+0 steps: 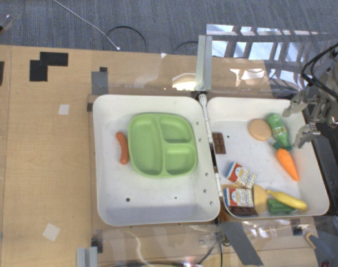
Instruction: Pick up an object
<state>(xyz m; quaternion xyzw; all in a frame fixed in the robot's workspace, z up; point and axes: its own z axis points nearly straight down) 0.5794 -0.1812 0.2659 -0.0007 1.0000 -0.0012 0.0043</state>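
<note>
Gripper (302, 118) open, empty, at right bin's (324, 204) far edge beside green bottle (278, 129). You're pre-grasp; next: descend, then close on it.

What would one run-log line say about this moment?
gripper: open, above right bin's far right edge | held: nothing | nearest: green bottle, carrot | left bin: green plate, sausage

The place looked like a robotics lab: a plywood worktop (41, 166) carried two white bins (102, 204) fixed with metal brackets (204, 60), black tape markers (46, 64) marked its far left corner, and cables (124, 35) trailed over grey carpet (158, 10).
</note>
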